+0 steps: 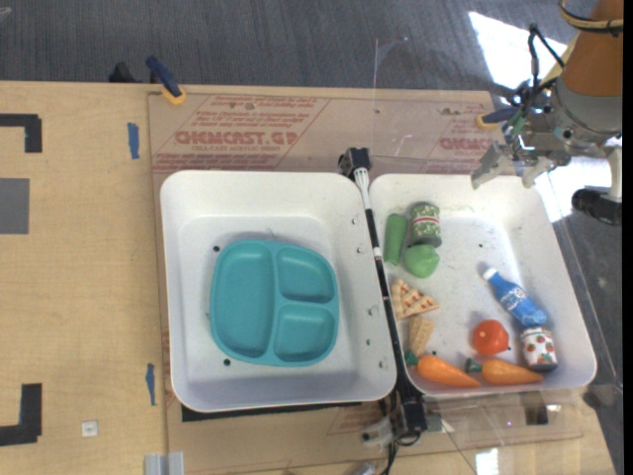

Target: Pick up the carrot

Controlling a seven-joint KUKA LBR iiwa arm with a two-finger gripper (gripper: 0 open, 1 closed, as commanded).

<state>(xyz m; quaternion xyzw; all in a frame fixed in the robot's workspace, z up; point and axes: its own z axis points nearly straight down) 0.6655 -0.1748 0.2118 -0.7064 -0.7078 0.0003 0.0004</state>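
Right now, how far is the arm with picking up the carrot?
Nothing looks done yet. Two carrots lie at the near edge of the right bin, neither lifted. The gripper hangs over that bin's far right corner, away from them. Left: move over one carrot, descend, grasp and lift.

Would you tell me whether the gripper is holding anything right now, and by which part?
Nothing is held. The gripper hangs over the right bin's far corner, and both carrots lie along its near edge.
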